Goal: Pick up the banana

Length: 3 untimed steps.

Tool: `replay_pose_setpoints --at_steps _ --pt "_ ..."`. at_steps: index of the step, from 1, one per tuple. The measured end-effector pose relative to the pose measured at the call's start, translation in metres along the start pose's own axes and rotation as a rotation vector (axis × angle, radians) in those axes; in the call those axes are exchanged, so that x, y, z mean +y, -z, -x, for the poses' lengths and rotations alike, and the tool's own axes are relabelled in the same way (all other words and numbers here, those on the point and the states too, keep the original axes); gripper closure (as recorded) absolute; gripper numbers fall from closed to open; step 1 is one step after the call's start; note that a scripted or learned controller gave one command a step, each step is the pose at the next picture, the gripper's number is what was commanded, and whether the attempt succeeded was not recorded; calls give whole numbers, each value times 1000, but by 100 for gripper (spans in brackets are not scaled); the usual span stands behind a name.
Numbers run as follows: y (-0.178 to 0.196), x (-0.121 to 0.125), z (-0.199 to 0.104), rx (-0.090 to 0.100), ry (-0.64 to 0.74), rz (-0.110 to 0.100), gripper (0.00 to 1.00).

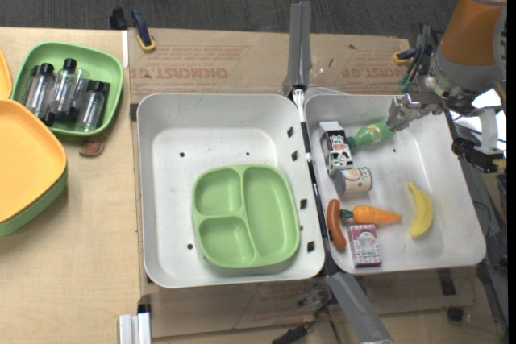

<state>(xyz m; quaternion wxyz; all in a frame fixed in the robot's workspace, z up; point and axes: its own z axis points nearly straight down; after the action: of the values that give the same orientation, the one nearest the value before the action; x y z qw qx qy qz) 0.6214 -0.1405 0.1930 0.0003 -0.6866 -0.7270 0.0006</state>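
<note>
The yellow banana [420, 209] lies in the right bin [463, 250], near its right wall, with its length running front to back. My gripper [401, 115] hangs over the back of that bin, well behind the banana and a little to its left. It is right beside the top end of a green bottle [369, 134]. Nothing is visibly held. The grey arm with its orange band [476, 24] comes in from the upper right.
The right bin also holds a small carton [335, 148], a can [353, 180], a carrot [376, 214], a red sausage [335, 223] and a pink box [364, 244]. A green divided plate [246, 215] sits in the left bin [161, 173]. At far left are a green tray of bottles [68, 89] and orange plates [24, 165].
</note>
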Motion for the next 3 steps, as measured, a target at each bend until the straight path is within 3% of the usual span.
replay_pose_setpoints --at_steps 1,2,3 --pt "-2 -45 -63 0 -51 -1 100" --pt "23 -107 -77 0 -169 -3 100" --pt "-3 -139 -87 0 -157 -4 100"
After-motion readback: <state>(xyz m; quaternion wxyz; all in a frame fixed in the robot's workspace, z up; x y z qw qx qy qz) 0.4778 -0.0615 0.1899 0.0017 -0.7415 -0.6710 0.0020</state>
